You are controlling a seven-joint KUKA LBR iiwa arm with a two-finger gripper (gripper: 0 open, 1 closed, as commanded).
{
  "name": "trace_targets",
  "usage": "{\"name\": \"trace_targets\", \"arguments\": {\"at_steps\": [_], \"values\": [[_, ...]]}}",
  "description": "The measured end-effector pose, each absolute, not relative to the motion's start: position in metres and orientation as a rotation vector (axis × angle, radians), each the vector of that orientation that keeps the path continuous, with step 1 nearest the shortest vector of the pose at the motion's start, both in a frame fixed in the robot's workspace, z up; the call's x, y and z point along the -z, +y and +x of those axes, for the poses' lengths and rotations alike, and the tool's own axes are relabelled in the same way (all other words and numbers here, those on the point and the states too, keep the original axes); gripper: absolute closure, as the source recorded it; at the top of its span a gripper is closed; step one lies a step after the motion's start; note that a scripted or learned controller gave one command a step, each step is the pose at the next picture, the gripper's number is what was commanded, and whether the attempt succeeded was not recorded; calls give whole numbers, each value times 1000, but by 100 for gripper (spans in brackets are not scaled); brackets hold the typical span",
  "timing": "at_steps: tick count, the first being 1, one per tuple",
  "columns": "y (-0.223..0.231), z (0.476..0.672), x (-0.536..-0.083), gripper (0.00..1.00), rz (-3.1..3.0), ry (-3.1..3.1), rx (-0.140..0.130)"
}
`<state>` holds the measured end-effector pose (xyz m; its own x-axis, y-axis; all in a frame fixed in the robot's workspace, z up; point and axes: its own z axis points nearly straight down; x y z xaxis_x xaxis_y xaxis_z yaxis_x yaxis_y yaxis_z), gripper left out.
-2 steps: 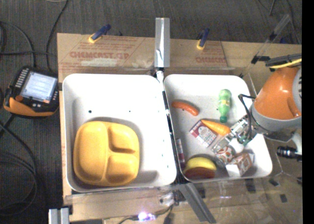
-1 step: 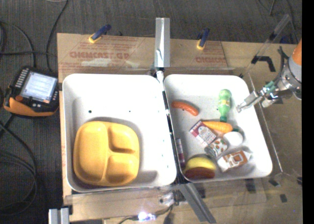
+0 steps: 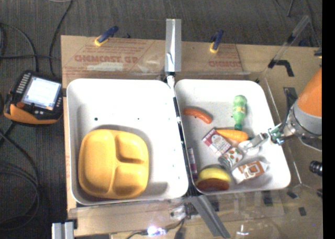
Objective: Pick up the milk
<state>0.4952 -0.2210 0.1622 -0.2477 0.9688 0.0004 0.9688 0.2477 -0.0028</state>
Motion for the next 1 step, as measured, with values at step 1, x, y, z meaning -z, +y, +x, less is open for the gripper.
{"name": "trace_targets", "arguments": {"at_steps": [1], "values": [[-182,497,-121,0,-1744,-2650,15]]}}
